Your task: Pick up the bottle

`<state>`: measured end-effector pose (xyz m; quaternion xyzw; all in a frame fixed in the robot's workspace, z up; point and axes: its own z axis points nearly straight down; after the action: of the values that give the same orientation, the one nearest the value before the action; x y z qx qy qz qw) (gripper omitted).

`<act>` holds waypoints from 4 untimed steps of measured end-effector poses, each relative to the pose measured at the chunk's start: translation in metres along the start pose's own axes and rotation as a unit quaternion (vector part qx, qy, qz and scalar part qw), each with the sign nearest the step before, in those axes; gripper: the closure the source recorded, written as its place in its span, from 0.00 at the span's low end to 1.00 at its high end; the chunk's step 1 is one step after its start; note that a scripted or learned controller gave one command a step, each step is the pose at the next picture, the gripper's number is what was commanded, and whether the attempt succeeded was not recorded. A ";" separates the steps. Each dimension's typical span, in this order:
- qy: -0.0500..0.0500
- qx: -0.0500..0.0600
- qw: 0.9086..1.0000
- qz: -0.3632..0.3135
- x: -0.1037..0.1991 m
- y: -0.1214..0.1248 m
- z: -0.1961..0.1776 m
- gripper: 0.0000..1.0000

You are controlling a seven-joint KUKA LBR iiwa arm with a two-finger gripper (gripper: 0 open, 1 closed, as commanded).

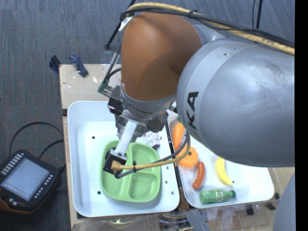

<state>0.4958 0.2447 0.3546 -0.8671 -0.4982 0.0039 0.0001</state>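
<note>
The bottle [216, 195] is green with a label and lies on its side near the front edge of the right bin [262, 186]. My gripper [144, 128] hangs under the big orange and grey wrist, low over the far part of the left bin [84, 129]. It is above the far rim of a green divided plate [139, 182]. The bottle is well to the gripper's right and nearer the camera, in the other bin, with nothing touching it.
A small white and purple patterned item [152, 139] lies just beside the gripper at the plate's far edge. The right bin also holds a carrot [178, 134], an orange pepper [190, 159], a red chili [198, 175] and a banana [222, 171], all close behind the bottle.
</note>
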 end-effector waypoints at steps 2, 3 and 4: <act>-0.006 0.003 1.000 -0.007 0.003 -0.003 -0.015 1.00; -0.008 0.004 1.000 -0.011 0.004 -0.005 -0.022 1.00; -0.011 0.006 1.000 -0.017 0.006 -0.007 -0.029 1.00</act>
<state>0.4934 0.2535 0.3837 -0.8583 -0.5128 0.0161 -0.0003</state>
